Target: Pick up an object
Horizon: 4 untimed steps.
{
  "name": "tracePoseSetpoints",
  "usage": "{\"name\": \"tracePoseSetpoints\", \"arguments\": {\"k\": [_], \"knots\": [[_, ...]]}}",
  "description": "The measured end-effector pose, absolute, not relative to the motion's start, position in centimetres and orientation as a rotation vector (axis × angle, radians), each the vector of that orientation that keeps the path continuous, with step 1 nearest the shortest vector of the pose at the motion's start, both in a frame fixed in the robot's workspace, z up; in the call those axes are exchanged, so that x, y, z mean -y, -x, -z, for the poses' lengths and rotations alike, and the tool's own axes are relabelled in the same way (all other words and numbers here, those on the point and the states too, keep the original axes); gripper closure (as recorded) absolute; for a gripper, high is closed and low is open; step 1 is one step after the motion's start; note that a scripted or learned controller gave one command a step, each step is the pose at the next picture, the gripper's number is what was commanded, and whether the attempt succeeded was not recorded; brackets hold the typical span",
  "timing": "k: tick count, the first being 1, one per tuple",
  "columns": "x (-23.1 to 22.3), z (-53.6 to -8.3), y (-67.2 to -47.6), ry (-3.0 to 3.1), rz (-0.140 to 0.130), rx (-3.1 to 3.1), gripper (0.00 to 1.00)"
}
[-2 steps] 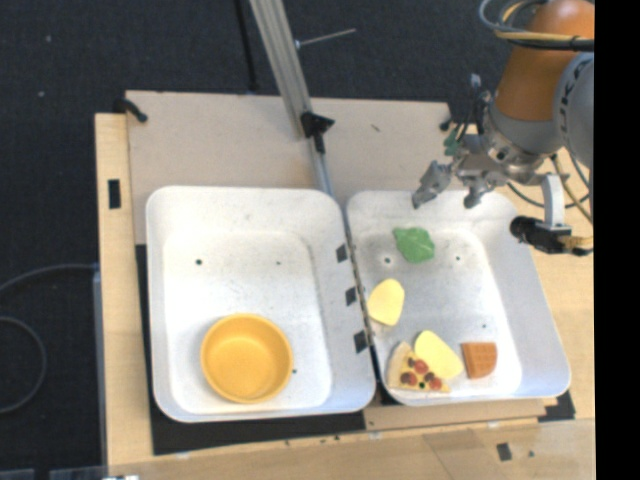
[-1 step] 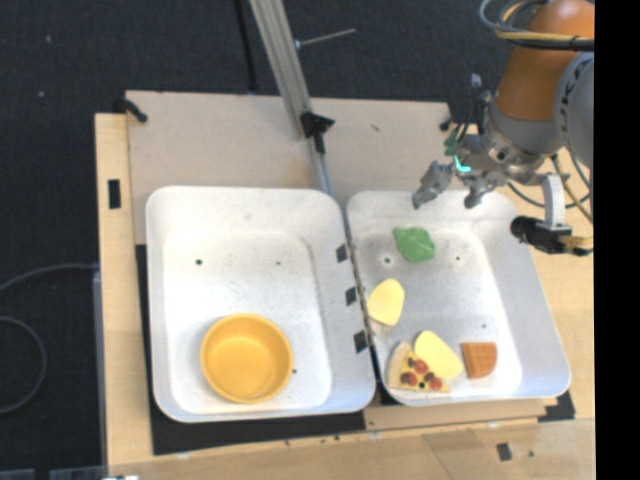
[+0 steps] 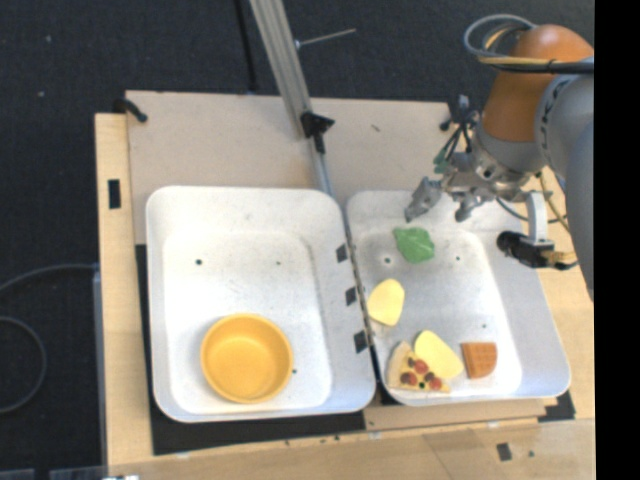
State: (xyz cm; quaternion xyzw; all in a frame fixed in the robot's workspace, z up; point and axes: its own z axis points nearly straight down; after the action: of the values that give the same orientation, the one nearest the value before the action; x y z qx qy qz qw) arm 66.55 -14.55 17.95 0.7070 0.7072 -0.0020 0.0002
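Note:
My gripper (image 3: 441,204) hangs over the far edge of the right bin (image 3: 520,298), its two fingers spread apart with nothing between them. Just below and left of it a green leafy piece (image 3: 414,243) lies on the bin floor. Farther toward the front lie a pale yellow piece (image 3: 386,302), a yellow wedge (image 3: 436,354), a pizza-like slice with red dots (image 3: 415,373) and an orange-brown block (image 3: 479,359).
The left bin (image 3: 240,238) holds a yellow bowl (image 3: 246,357) near its front. A slanted metal pole (image 3: 285,58) with a black clamp rises behind the seam between the bins. A black cable fitting (image 3: 525,249) sits at the right bin's right rim.

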Motion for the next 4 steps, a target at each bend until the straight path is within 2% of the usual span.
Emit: {"name": "tracePoseSetpoints", "arguments": {"k": [2, 3, 4], "knots": [[15.0, -9.9, -66.6, -2.223, 0.006, -2.219, 0.0], [15.1, -11.4, -66.8, -2.218, -0.001, -2.215, 1.0], [16.2, -17.0, -66.8, -2.216, -0.007, -2.218, 1.0]]}}
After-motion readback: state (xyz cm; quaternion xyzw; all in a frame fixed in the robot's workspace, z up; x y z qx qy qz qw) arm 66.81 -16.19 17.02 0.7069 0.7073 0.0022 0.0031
